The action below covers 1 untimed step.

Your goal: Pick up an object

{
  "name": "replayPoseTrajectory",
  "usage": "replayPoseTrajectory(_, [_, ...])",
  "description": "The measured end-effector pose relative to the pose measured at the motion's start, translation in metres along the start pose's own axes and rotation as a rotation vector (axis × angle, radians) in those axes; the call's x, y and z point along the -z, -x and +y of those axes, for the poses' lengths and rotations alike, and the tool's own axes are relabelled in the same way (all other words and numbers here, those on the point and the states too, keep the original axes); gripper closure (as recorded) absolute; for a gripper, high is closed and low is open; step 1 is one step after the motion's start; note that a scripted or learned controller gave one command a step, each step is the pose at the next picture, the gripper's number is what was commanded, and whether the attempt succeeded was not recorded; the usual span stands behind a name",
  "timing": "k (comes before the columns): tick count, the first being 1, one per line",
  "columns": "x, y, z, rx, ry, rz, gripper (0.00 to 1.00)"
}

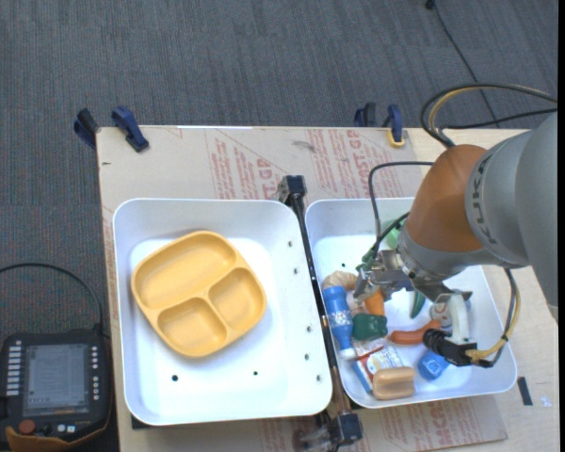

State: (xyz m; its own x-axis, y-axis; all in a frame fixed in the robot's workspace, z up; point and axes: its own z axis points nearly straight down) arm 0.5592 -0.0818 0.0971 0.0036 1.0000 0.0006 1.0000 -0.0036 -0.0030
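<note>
The right bin (pixel 480 384) holds a heap of small objects. Among them are a blue tube (pixel 336 311), a dark green piece (pixel 368 327), an orange piece (pixel 375 302), a red-orange carrot-like piece (pixel 412 336), a blue block (pixel 433 366), a tan bread-like piece (pixel 393 382) and a white packet (pixel 380 357). My gripper (pixel 379 283) hangs low over the left-middle of this bin, right at the orange piece and above the green one. The wrist and orange band (pixel 447 205) cover much of the bin behind it.
The left bin (pixel 141 384) holds a yellow divided plate (pixel 198 293). The divider between the bins (pixel 313 281) runs just left of the blue tube. Clamps (pixel 129 125) sit at the bench's back edge. A teach pendant (pixel 47 384) lies off the bench at lower left.
</note>
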Motion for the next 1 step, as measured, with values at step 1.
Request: replayPoseTrajectory(1, [0.0915,-0.0771,0.0599,0.009,0.003,0.001,1.00])
